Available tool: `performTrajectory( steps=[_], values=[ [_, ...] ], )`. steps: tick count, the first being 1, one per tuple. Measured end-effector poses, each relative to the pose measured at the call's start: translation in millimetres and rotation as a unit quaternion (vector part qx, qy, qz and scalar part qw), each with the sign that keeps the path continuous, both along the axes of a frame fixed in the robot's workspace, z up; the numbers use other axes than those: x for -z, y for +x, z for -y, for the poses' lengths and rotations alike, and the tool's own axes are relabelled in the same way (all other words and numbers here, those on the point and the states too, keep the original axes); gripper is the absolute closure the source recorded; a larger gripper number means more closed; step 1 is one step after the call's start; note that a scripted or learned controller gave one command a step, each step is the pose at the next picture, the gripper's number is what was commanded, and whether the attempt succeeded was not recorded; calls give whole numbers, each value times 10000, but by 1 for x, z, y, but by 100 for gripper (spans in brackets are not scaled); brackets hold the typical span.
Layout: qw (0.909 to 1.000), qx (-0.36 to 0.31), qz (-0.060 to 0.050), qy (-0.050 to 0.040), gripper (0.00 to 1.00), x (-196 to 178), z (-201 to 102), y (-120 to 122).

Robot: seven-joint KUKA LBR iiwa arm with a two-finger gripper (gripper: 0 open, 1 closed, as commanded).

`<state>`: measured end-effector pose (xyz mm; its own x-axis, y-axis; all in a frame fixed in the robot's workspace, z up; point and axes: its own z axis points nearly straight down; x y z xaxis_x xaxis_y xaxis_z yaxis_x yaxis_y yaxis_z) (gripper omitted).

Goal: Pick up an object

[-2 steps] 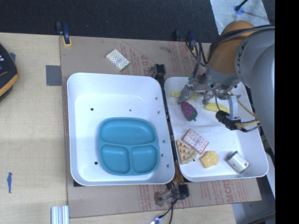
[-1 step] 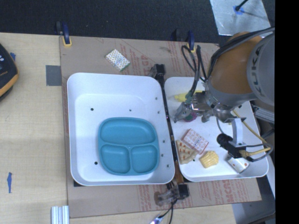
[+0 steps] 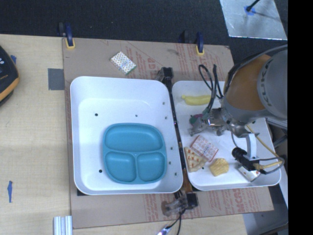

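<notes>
Two shallow white plastic bins sat side by side on a brown cardboard sheet (image 3: 98, 62). In the left bin (image 3: 83, 97) lay a blue three-compartment plastic tray (image 3: 134, 152), toward its near side. In the right bin (image 3: 266, 180), a yellow banana-shaped piece (image 3: 196, 100) lay at the far end; a red-and-white patterned packet (image 3: 204, 147), a waffle-like wedge (image 3: 192, 159) and a yellow lumpy piece (image 3: 219, 167) clustered near the front, the wedge leftmost.

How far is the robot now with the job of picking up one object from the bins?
Done: the arm has reached into the right bin, and the tool sits low over it. In hand: nothing visibly; whether it grips anything cannot be told. Left: the grasp and lift. The yellow piece, patterned packet and waffle-like toy lie on the bin floor; the blue tray lies in the left bin.
</notes>
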<state>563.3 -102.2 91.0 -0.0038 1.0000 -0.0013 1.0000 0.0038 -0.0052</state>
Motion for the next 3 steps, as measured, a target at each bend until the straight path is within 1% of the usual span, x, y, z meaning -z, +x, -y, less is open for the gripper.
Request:
performTrajectory(
  steps=[1, 2, 3],
  values=[
    [10000, -8, 12, 2, 0, -1, -8, 29],
    [10000, 1, 17, 6, 0, -1, -3, 77],
    [10000, -3, 5, 4, 0, -1, -2, 5]
  ],
)
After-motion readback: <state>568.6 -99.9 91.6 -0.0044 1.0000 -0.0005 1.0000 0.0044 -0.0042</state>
